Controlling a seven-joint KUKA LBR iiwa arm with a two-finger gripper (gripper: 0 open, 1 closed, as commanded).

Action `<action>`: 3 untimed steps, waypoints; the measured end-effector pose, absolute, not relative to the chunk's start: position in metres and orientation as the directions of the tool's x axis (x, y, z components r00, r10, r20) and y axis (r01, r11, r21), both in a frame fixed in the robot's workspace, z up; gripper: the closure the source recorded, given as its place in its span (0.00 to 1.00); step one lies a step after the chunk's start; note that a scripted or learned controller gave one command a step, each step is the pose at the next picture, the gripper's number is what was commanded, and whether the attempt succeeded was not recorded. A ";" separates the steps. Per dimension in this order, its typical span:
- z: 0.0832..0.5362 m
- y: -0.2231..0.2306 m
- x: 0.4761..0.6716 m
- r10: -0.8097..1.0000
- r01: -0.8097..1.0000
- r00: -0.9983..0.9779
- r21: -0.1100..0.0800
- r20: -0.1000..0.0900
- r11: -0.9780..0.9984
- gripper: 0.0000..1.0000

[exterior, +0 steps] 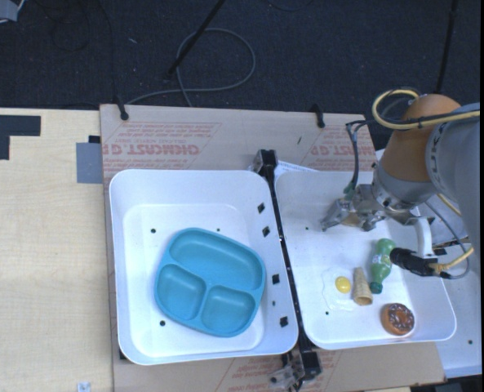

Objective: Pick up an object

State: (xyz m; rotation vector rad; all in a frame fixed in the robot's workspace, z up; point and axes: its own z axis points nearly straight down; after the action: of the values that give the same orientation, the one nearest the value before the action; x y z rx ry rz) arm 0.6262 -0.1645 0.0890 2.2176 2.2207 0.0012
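**Robot arm over the right bin of small toy foods**

Two shallow white plastic bins sit side by side on a pale wooden tabletop (37, 260). The left bin (135, 194) holds a smooth, rounded blue plastic divided plate (210, 281) with three compartments. The right bin (307, 198) holds a cluster of small toys near its right side: a flat white fried egg with a yellow yolk (340, 286), a tan ridged ice-cream cone (362, 287) just beside it, a green bottle-shaped toy (381, 264) standing against the cone, and a round brown frosted doughnut (398, 319) nearer the front corner. The grey arm with its orange band (413, 149) reaches in from the right. Its metal claw (349, 216) hangs over the bin's bare upper floor, apart from the toys; whether its fingers are spread or closed cannot be told.
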 end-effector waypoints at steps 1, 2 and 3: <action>0.098 -0.164 0.624 1.000 1.000 0.000 -0.003 0.000 0.000 1.00; 0.157 -0.160 0.619 1.000 1.000 -0.001 0.001 0.000 0.001 1.00; 0.209 -0.159 0.629 1.000 1.000 -0.001 0.002 -0.001 0.001 1.00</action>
State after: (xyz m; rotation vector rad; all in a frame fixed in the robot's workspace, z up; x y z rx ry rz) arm 0.6293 -0.1586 0.2087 2.2186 2.2213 0.0018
